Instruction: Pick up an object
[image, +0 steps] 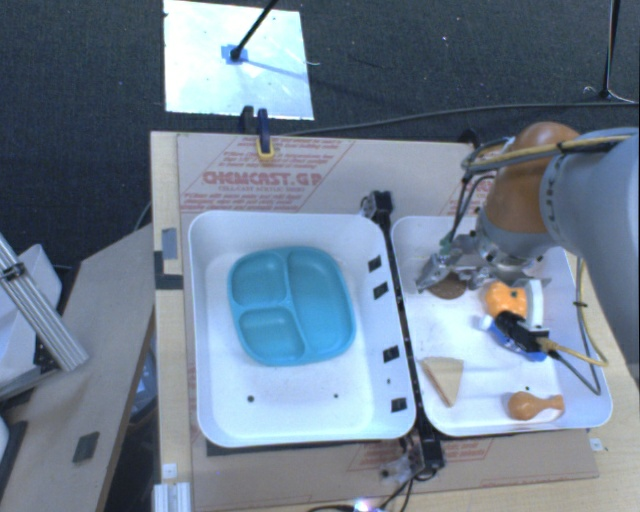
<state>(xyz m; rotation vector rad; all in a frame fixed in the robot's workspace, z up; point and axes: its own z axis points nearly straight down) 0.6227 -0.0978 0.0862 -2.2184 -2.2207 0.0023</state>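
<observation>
My tool (447, 272) hangs low in the right bin (590, 405), over the brown piece (448, 290) at its far left, to grab it; its grip I cannot tell

Grey arm (590, 190) from right, gripper (445, 275) low, angled left.

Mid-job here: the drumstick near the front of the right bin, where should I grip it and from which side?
Judging by its pose, grip the drumstick across its fat rounded end, coming straight down from above. It lies flat, long axis running left to right, with the thin end pointing toward the bin wall. Set the fingers front and back of it; the wedge sits well clear.
</observation>
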